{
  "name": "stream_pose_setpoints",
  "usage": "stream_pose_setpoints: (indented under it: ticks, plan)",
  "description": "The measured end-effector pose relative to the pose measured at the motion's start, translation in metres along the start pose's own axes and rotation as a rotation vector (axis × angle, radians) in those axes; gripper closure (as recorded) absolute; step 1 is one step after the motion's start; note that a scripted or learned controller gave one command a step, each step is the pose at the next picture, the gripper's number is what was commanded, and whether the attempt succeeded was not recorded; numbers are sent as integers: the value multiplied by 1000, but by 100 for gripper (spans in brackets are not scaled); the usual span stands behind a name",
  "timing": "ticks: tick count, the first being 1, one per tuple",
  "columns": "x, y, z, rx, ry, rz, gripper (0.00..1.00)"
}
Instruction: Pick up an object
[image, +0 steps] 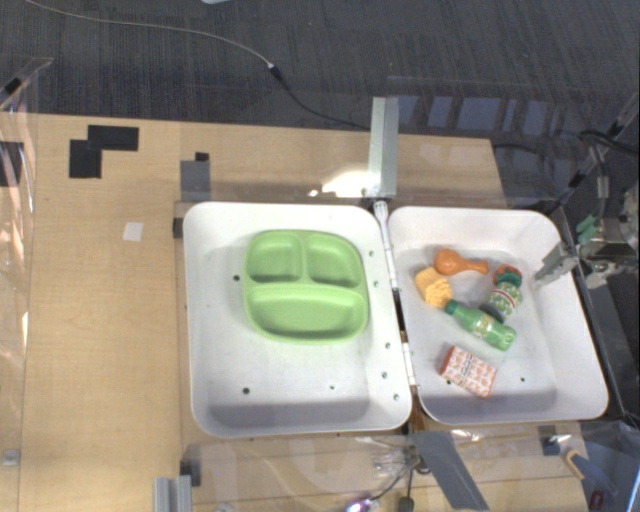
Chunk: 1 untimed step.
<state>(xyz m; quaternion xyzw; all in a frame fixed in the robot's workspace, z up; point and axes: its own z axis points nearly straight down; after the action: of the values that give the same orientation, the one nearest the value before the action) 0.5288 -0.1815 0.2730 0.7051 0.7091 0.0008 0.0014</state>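
Two white bins side by side on the worktop. Left bin holds a green divided plate, centre frame. Right bin holds the loose pieces, any of which would serve the task:
- orange toy drumstick, upper middle of the bin
- yellow corn piece, just below-left of the drumstick, near the wall between the bins
- small bottle with red and green label, right of the corn
- green bottle lying on its side, its upper end close to the labelled bottle
- red patterned box, flat, a little apart toward the lower middle

The hand sits at the right edge of the frame, over the upper right rim of the right bin, clear of all the pieces. Too small and blurred to tell whether it is apart or together. Nothing seen in it.

Risks, as judged from this layout:
- The four upper pieces are crowded. A descent on one could land on a neighbour, nudging it or catching two at once.
- Both bottles are round; the lying one will likely roll away if pinched off-centre.
- The corn lies near the dividing wall, so little room on that side.
- The box is flat against the floor, which leaves little edge to grip, and the hand may slide over it.
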Motion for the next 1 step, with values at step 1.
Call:
stream_pose_setpoints:
  ticks: [1]
  plan:
    - [31,56,139,-10,-2,99,0]
